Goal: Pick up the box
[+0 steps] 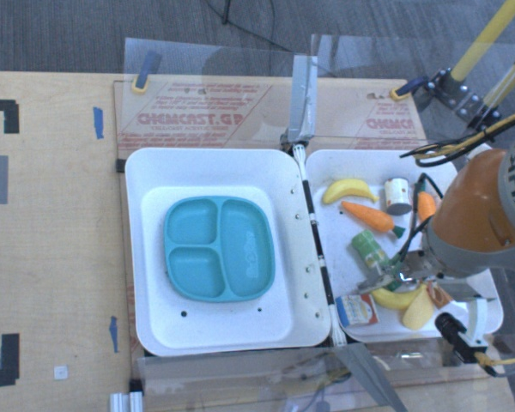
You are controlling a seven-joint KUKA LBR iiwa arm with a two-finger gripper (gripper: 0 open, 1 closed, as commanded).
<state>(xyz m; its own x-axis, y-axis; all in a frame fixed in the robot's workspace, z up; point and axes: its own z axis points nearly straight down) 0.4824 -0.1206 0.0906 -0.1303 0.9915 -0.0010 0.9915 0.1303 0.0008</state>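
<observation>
Overhead view of two white bins on a wooden surface (51,256). The left bin (146,178) holds a light blue divided plate (219,249). The right bin (326,230) holds the clutter: a banana (347,189), a carrot (368,216), a small grey can (396,196), a green bottle (368,249), a second yellow fruit (395,298), and, in its near left corner, the box (357,309). The box lies flat against the bin floor, close beside the bin's left wall and touching or nearly touching the yellow fruit on its right; its white, blue and red printed top faces the camera. It appears to be a small carton, so it is probably light, fairly stiff along its edges yet easily dented on its broad faces, with a smooth printed skin that could slip. The soundest hold would likely span its narrower width, though the wall and the fruit leave little room for fingers. The arm's gripper (384,275) hangs just above and to the right of the box, near the green bottle; whether it is spread or closed cannot be told, and nothing is seen held in it.
</observation>
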